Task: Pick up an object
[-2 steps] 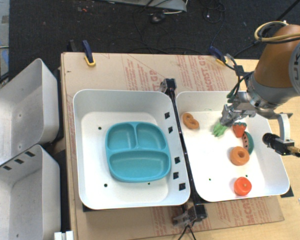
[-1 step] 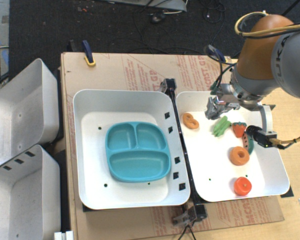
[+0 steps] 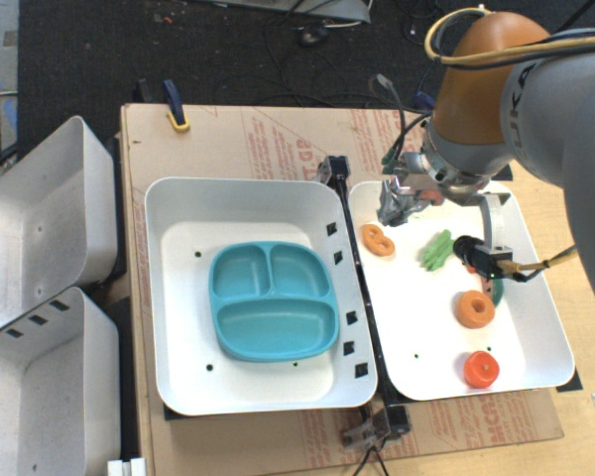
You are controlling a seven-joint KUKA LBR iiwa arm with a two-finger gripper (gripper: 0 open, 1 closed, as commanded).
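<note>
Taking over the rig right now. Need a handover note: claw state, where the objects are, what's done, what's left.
Claw: low over the far-left corner of the right bin. No object seen in it.
Objects, all lying in the right bin: small orange ring closest to the claw, green piece, orange doughnut, red disc.
Left bin: holds a teal divided plate.
Done: nothing picked up yet.
Left: grasp and lift one object. The small orange ring looks like the likeliest target.
</note>
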